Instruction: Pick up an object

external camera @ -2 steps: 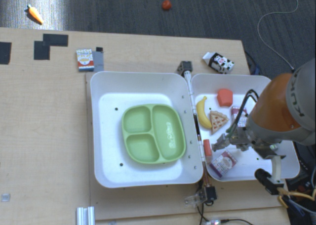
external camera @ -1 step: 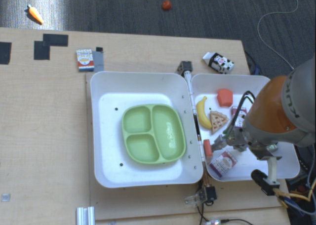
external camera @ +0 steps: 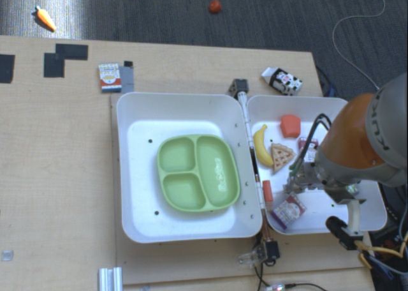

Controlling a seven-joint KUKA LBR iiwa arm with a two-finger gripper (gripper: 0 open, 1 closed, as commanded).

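The right bin holds a yellow banana, a pizza-slice toy, a red block, a small red stick and a clear packet with pink contents. My gripper hangs low over this bin, just right of the pizza slice and above the packet. The grey arm with its orange band covers the bin's right half and hides the fingers from above.
The left bin holds a green three-compartment tray. On the bench lie a small card box at the back left and a black-and-white packet behind the right bin. Cables trail at the front right.
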